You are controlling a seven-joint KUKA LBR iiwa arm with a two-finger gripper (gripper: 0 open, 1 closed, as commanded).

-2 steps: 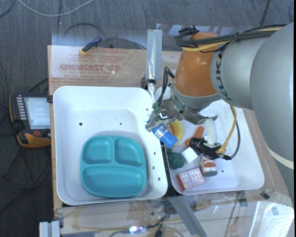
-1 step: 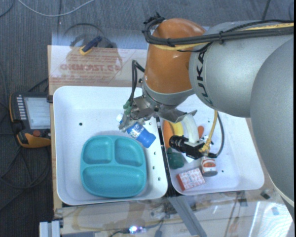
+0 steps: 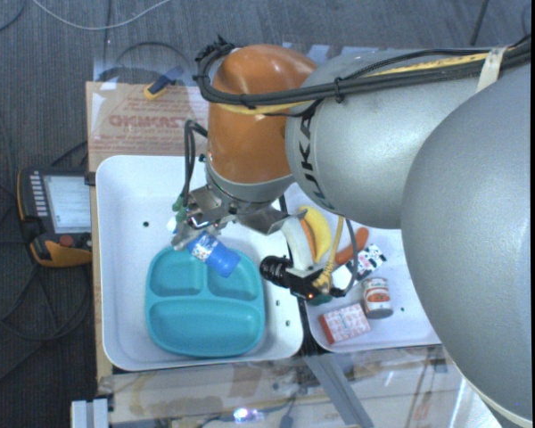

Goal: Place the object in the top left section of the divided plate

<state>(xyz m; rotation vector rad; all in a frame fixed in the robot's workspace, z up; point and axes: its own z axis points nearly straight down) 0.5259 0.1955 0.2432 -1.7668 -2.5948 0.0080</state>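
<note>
We are viewing the two-finger gripper [image 3: 194,230] hovering over the teal divided plastic plate [image 3: 204,303]; a small blue cylindrical object [image 3: 216,255] is apparently sitting between its fingers, above the plate's upper divider. Released here, it risks rolling into the wrong section.

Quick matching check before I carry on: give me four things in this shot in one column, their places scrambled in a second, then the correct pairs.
1. divided plate
2. blue object
3. banana
4. handheld pendant

A. right bin
B. floor, left of the bench
C. left bin
D. at the gripper, over the plate's top edge

Pairs: 1-C, 2-D, 3-A, 4-B
</note>
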